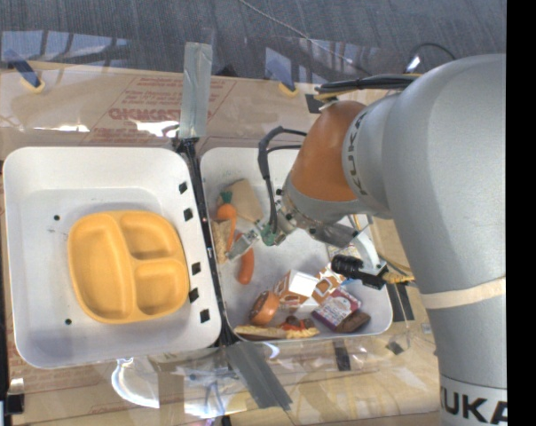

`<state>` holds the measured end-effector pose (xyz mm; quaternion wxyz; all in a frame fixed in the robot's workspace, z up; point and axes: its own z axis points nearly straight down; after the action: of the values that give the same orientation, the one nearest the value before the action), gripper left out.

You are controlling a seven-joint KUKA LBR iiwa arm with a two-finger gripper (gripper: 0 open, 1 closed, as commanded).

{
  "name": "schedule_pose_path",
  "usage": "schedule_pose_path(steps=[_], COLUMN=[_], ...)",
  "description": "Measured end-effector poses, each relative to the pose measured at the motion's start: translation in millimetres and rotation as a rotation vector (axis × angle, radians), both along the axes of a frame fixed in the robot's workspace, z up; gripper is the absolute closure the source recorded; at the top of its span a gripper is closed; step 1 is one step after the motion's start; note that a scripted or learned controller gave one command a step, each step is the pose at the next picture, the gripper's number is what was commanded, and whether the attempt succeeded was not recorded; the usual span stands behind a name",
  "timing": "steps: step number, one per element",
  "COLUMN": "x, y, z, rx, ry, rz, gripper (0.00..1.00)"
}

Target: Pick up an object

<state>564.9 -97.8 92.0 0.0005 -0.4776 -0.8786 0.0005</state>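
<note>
Claw (266,232) low in right bin (382,313), beside carrot (226,211).

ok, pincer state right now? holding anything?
Pincer: low in the right bin, over the toy food near the carrot. Open or closed cannot be told, and nothing is visibly held.

**Arm down in the right-hand bin, among the toy food**

The grey arm (428,176) comes in from the right and bends over the right bin (383,313), its orange band (326,153) above the wrist. The gripper (266,233) sits low near a toy carrot (226,211) and an orange sausage-shaped piece (246,269). More packets and food pieces (308,304) crowd the bin's near edge. The left bin (28,185) holds a yellow divided tray (126,264). Grey tape (195,91) crosses the cardboard behind.
</note>
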Motion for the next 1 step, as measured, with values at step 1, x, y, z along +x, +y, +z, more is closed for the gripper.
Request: schedule_pose_path(steps=[1], x=[0.3], y=[1.7], z=[9.6], rx=[0.0], ry=[0.003], rz=[0.009], gripper=[1.0])
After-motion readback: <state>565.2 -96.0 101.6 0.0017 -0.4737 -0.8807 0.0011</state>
